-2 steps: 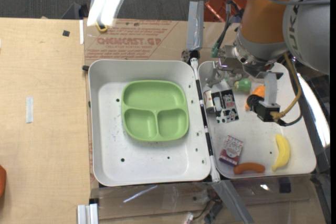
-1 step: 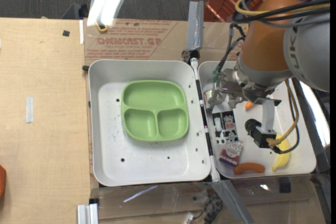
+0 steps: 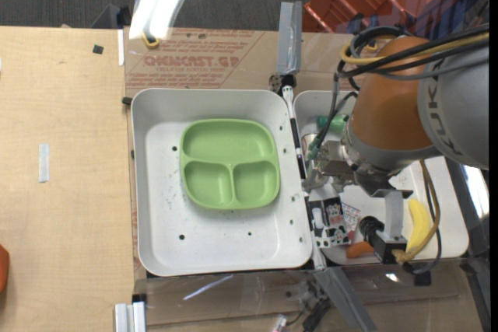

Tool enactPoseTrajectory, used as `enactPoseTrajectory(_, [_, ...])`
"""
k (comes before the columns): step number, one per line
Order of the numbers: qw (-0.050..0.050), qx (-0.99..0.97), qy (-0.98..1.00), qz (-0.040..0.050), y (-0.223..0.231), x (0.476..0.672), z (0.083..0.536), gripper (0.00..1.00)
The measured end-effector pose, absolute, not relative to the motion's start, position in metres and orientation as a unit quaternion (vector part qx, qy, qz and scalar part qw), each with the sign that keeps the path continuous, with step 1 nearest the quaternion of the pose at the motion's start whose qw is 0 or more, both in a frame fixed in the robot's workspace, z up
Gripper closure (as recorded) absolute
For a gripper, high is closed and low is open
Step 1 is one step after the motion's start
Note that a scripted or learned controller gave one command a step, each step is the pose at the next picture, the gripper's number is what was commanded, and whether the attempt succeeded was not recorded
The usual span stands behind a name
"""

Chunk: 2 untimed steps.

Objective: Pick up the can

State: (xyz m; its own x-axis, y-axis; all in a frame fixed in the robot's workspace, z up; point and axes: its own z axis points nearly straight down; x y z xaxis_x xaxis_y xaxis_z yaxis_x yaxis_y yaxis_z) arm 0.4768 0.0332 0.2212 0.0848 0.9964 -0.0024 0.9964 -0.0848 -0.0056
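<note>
Clearly the grey arm with its orange band [image 3: 389, 101] hangs low over the right-hand shallow white bin [image 3: 447, 183] at the frame's centre right, likely to reach down among the clutter there, and its bulk hides the gripper [image 3: 331, 167], so I cannot tell what state it is in. A metallic rim at the bin's upper left may be the can [image 3: 311, 142], though that is uncertain. Nearby lie a yellow banana [image 3: 419, 225], a printed card [image 3: 331, 215] and a small orange piece [image 3: 359, 249], while the left white bin [image 3: 156, 190] holds a green divided plastic plate [image 3: 230, 163].
</note>
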Motion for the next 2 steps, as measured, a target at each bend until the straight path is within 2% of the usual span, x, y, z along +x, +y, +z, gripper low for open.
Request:
enactPoseTrajectory(1, [0.000,-0.761,-0.649,0.0028,0.090,0.477,0.223,1.00])
enactPoseTrajectory(2, [0.000,-0.789,-0.614,0.0034,0.123,0.558,0.229,1.00])
